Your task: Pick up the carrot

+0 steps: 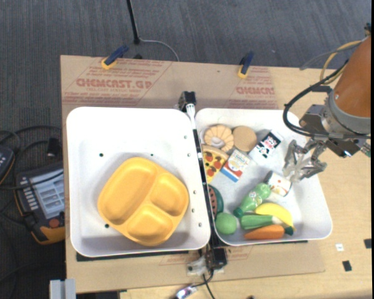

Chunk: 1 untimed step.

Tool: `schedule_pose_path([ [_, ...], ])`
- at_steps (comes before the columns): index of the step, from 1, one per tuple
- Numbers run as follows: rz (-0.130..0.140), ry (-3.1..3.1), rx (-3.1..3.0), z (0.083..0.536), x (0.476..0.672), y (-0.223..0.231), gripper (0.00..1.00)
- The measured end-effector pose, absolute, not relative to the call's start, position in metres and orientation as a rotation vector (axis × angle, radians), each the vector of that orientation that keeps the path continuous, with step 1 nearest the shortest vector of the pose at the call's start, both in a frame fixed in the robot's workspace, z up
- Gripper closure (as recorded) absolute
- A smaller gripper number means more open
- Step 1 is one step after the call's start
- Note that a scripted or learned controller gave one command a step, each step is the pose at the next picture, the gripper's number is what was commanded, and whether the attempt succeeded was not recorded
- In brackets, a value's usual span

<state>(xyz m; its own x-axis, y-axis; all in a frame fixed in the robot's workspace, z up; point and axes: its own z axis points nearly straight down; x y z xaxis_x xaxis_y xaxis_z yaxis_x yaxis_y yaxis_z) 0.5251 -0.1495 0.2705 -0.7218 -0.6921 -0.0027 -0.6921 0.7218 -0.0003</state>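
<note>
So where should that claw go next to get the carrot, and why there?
Probably toward the near edge of the right bin and a little left, then down. The gripper hangs above the bin's right side, with nothing between its fingers, while the carrot lies at the bin's front edge, just below the banana and touching a green vegetable, so a careful approach seems wise.

My orange wrist band sits above a grey metal housing; black cables loop beside it, and my gripper is thin, silvery, skeletal linkage.
</note>
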Motion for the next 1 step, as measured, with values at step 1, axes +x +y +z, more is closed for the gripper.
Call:
schedule_pose_path([
  [1,-0.003,2.838,-1.335,0.4008,0.5312,-0.1827,1.00],
])
